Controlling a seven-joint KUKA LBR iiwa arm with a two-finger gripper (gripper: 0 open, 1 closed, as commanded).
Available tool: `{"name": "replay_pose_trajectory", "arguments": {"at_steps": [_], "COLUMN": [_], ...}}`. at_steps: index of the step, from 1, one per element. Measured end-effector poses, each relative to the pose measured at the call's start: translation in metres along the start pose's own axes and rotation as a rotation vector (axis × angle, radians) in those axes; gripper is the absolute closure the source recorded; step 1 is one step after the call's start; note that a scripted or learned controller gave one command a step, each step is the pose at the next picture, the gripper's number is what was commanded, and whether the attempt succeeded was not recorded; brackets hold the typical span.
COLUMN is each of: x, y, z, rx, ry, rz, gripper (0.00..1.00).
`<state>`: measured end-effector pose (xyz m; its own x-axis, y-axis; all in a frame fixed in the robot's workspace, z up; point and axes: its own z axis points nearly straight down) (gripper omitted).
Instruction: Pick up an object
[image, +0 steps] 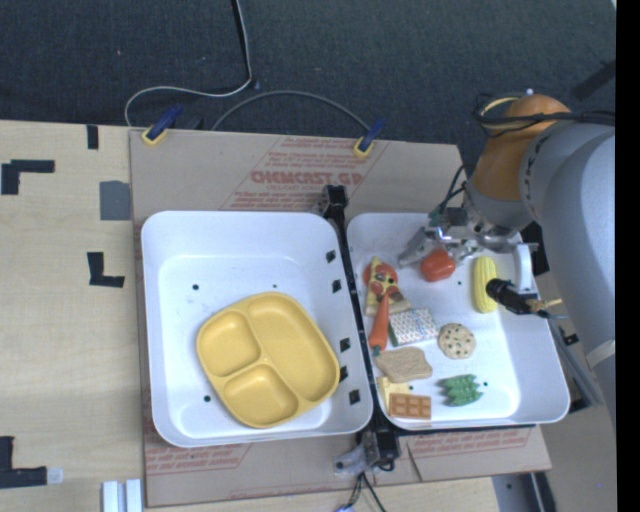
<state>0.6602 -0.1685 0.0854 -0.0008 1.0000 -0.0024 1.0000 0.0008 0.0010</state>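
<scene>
We see the grey arm's two-finger gripper (437, 250) low in the right white bin (540, 395), its metal fingers spread around a small red tomato-like toy (437, 266), seemingly poised to grasp. A yellow sectioned plastic plate (266, 358) lies in the left white bin (170, 290).

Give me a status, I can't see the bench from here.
Gripper low over right bin, at red tomato; grasp unconfirmed. Corn close beside. Yellow tray in left bin.
</scene>
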Motion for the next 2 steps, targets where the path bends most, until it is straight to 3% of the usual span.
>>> {"name": "replay_pose_trajectory", "arguments": {"at_steps": [1,2], "x": [0.0,0.075], "y": [0.001,0.01], "z": [-0.01,-0.054], "rx": [0.0,-0.003], "ry": [-0.001,0.005], "rz": [-0.002,-0.008], "gripper": [1.0,1.0]}}
